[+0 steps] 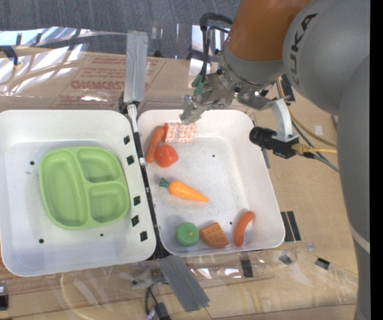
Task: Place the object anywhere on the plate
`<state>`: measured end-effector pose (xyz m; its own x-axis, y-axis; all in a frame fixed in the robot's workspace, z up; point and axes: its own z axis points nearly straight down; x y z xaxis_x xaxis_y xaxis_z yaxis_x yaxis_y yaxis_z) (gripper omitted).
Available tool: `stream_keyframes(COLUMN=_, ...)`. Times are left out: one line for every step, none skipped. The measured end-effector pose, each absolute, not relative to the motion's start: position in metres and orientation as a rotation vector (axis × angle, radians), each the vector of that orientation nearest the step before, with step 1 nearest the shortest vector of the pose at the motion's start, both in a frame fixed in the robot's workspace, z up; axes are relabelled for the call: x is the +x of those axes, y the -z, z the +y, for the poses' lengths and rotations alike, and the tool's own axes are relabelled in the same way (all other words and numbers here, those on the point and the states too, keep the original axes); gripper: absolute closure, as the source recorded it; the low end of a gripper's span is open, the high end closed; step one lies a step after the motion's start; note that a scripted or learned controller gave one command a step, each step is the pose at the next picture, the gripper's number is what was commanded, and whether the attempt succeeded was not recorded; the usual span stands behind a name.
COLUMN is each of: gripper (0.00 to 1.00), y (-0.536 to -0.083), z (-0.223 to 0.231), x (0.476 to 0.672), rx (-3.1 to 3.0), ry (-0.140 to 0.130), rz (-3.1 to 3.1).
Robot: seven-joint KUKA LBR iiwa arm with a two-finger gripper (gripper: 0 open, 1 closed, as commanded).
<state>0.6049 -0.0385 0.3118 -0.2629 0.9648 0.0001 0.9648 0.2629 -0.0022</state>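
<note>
Nothing yet placed on green plate (84, 187). Pincer (190, 112) above checkered box (180, 133) in right bin (264, 192); cannot tell if apart or together.

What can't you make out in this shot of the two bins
- Gripper, camera view: small and blurred, so its finger state is unreadable.
- Carton: print too small to read.
- Sausage by the right bin's left wall: the tomato hides its lower end.
- Arm: cut off by the top edge.
</note>
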Motion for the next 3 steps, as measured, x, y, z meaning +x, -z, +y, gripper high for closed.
stream_keyframes(gripper=1.00, y=-0.279, z=0.011, x=0.571, rx=-1.596, ry=-0.008, rz=-2.699)
stream_keyframes(gripper=1.00, y=-0.199, z=0.052, x=0.518, rx=-1.828, ry=-0.009, rz=-2.548)
stream_keyframes(gripper=1.00, y=-0.188, z=0.028, x=0.477, rx=-1.615, ry=-0.008, rz=-2.686)
